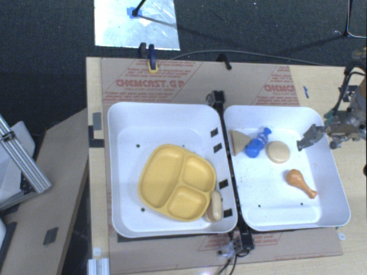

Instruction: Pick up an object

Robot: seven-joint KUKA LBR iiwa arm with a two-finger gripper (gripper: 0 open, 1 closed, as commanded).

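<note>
Two bins are set side by side on the desk (321, 85). In the left bin (123, 125), a divided tray (178, 182) is placed toward 5 o'clock, and a small roll (215, 206) is lodged against its 4 o'clock edge. In the right bin (332, 211), a bottle (257, 144) is found at 10 o'clock, a wedge (239, 140) just to its 9 o'clock, a round piece (278, 152) just to its 3 o'clock, and a drumstick (300, 183) toward 4 o'clock. The end effector (312, 135) is positioned over the bin's 2 o'clock edge.
</note>
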